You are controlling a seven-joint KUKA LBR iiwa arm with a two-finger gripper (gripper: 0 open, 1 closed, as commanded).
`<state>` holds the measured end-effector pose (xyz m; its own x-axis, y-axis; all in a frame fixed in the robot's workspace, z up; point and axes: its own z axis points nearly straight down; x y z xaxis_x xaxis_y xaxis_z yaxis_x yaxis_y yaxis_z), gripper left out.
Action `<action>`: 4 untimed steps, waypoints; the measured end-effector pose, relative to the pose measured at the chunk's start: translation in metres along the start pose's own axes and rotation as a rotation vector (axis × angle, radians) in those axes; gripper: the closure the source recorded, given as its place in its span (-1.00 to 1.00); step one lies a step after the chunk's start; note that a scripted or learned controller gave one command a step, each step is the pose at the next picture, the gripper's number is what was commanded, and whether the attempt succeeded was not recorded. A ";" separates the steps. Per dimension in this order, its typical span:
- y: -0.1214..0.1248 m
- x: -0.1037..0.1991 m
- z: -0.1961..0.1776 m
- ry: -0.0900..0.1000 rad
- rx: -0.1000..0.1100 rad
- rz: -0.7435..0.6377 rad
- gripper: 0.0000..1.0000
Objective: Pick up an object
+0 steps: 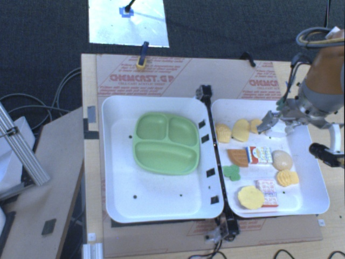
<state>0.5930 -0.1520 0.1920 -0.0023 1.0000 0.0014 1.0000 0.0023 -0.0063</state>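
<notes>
1. Yellow toy food pieces [240, 129] lie at the far left of your right bin [312, 198], with more items nearer.
2. Your gripper [268, 124] hangs low just beside them at a slant; whether it is released or clenched you cannot tell.
3. You look to be in the reach step: nothing lifted yet.
4. Next, settle over one piece and close on it.

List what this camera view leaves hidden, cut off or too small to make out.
- Gripper: too small and blurred in the camera view to tell its finger state, or whether it touches the yellow piece beside it.
- Arm: cut off by the right edge.
- Small boxes: print too small to read.
- Right bin: its upper right corner is covered by the arm.
- Green tray: compartments visible, fine surface detail not.
</notes>
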 end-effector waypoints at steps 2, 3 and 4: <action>0.005 0.007 0.041 0.000 -0.003 -0.003 -1.00; -0.002 0.014 0.096 -0.001 -0.004 0.000 -1.00; -0.001 0.014 0.107 -0.001 -0.007 0.000 -1.00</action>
<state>0.5917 -0.1374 0.0847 -0.0018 1.0000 0.0000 1.0000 0.0018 0.0011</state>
